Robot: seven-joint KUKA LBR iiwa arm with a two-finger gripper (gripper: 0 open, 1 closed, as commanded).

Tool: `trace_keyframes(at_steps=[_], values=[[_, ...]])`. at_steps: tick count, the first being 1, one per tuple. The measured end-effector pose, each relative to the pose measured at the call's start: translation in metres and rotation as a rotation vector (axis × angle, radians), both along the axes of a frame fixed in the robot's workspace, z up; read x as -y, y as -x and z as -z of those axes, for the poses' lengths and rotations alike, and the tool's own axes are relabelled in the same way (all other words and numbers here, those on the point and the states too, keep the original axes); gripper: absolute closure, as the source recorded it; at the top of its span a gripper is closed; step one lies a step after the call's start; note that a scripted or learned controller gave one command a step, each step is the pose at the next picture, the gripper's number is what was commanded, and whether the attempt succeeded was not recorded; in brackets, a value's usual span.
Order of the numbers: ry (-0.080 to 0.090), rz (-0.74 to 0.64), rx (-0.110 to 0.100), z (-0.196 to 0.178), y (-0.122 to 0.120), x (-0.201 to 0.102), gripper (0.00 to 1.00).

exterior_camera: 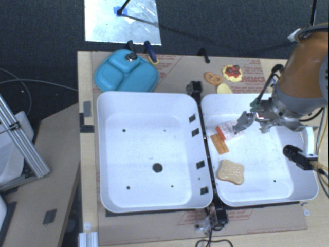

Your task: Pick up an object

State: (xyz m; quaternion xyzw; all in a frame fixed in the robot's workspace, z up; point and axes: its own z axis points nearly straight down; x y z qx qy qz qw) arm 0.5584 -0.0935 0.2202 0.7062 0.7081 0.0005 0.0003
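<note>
Claw (237,127): opening cannot be told; tip touching a clear packet (226,129) at the right bin's (288,187) 10 o'clock.
Arm (303,76): reaches in from 3 o'clock.

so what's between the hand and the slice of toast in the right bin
From the camera view, bare white bin floor lies between the hand and the toast; the orange packet sits just left of that line.
</note>
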Motion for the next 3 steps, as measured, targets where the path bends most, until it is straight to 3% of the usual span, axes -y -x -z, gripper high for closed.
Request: trace_keyframes(at_steps=[1, 2, 3], values=[[-0.002, -0.005, -0.002, -0.014, 0.074, -0.054, 0.00], [0.000, 0.003, -0.004, 0.035, 0.072, -0.033, 0.00], [0.003, 0.002, 0.010, 0.138, 0.006, -0.006, 0.00]])
